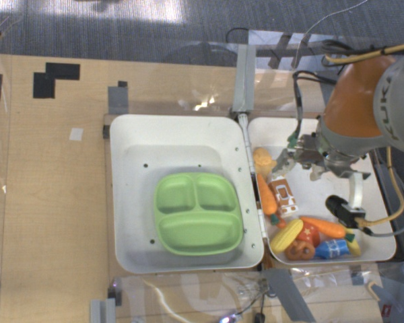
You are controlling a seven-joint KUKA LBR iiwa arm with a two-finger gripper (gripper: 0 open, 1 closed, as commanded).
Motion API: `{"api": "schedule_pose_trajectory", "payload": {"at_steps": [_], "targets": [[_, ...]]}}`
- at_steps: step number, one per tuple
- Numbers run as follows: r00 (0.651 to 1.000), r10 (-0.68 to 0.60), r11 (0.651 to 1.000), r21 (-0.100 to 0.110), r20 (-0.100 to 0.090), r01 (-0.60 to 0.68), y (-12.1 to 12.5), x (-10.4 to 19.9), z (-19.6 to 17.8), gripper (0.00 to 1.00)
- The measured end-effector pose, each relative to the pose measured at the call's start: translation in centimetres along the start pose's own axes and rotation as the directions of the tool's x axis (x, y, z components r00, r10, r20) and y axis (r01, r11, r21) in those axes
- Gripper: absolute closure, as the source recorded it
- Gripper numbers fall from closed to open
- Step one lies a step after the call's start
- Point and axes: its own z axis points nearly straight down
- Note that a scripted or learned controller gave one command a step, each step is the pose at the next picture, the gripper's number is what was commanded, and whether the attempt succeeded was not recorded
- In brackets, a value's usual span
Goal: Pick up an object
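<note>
The end effector (303, 155) hangs over the right bin (384, 247); its grip state is unclear. The snack box (283, 198) lies just below-left, long axis running near-far.

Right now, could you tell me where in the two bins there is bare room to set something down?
The left bin has bare floor all around the green plate, widest along its far wall and left side. In the right bin, toys crowd the near-left corner: carrot, corn, blue toy. The arm hangs over its far half.
</note>
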Motion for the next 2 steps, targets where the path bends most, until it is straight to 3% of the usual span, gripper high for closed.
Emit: {"api": "schedule_pose_trajectory", "payload": {"at_steps": [1,2], "targets": [[0.944,0.329,0.944,0.002,-0.001,-0.329,-4.4,1.2,0.3,0.00],[0.993,0.119,0.993,0.001,0.000,-0.119,-2.9,-3.6,4.0,0.00]]}}
